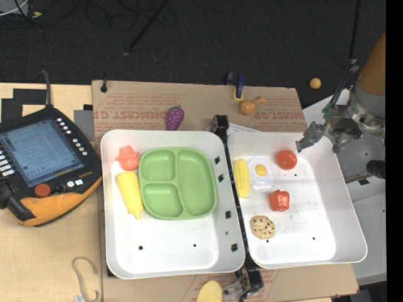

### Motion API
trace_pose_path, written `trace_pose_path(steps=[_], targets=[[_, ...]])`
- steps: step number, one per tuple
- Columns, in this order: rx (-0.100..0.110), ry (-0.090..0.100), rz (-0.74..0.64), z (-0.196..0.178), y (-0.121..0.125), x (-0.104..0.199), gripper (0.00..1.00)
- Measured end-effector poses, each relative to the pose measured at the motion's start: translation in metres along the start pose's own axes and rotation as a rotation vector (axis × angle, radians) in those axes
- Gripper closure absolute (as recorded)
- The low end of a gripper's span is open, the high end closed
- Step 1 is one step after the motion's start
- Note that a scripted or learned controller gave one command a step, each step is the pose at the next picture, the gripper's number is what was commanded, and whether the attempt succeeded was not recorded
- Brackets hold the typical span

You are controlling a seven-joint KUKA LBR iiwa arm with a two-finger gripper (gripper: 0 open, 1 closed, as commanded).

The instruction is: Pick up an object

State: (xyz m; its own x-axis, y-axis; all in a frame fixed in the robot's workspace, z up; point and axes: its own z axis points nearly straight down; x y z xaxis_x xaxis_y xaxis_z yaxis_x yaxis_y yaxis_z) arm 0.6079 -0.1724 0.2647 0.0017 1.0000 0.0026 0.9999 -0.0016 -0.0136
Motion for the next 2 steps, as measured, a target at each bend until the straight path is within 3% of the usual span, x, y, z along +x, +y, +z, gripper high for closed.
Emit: trace_pose_path(steps=[1,2], targets=[[-0.013,-0.003,-0.002,-0.008,0.002,0.000,0.00],[-0.008,-0.002,-0.002,0.049,0.008,-0.006,0.00]])
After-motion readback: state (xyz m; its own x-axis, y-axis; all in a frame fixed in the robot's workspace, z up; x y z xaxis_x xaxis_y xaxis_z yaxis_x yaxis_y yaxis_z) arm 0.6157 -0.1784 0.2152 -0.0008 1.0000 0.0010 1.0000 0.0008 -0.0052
